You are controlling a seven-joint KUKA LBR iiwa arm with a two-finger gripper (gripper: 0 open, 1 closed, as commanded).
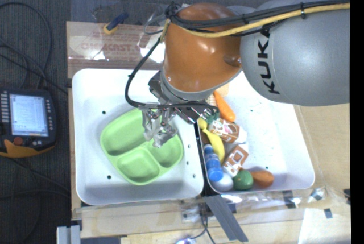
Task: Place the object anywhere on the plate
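While over green plate (136, 163), end effector (158, 133).

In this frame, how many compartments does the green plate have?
3 visible. The plate in the left bin has one compartment at upper left, one at the bottom, one at the right under the gripper. The arm may hide part of it.
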